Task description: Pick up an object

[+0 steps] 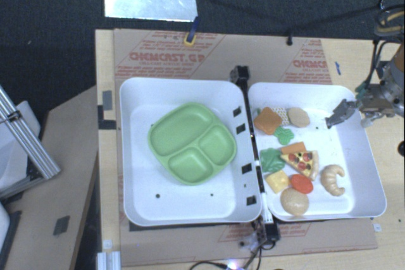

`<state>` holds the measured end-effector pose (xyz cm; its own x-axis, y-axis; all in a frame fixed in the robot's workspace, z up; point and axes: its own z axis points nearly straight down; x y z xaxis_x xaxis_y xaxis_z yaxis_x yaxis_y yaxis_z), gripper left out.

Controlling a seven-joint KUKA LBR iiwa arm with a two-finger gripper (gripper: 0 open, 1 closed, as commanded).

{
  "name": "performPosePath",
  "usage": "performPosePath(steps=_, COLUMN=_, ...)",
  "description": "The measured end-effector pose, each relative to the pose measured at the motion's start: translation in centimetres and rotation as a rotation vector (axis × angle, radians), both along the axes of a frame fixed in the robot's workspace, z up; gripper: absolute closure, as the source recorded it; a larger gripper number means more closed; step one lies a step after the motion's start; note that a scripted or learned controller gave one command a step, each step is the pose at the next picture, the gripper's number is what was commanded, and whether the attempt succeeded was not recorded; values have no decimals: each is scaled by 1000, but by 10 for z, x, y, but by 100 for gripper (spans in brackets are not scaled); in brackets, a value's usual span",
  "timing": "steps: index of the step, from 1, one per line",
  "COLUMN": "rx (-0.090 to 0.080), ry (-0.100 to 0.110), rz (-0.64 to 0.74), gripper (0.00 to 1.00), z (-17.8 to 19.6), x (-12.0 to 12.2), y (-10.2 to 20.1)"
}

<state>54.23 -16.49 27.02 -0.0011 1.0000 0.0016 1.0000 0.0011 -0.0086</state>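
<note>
I am watching the right bin (362,155), and I am using it as my landmark for all places. The gripper (335,117) is hanging over the upper right part of this bin, near its right wall, and nothing is lying between its fingers. I cannot tell how wide the fingers are standing, because they are small and dark in the camera view. The toy food is lying mostly in the left half of the bin: a brown bun (269,120) and a pale roll (298,117) near the top, a pizza slice (300,160) in the middle, a croissant (333,178) toward the right, a red tomato (302,184) and a round potato (294,201) near the bottom. The green tray (192,143) is sitting in the other bin, on the left of my landmark. I am judging that the approach step is in hand and no object is chosen firmly yet. The pale roll is lying nearest to the gripper. For the next move, I am thinking the arm needs to travel left, centre itself over one piece, then descend without pushing the neighbours.
</note>
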Motion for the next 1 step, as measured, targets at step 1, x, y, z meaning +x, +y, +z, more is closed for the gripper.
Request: performPosePath(steps=1, rx=-2, ry=-10, rz=2, gripper=0, z=6, x=2, y=0)
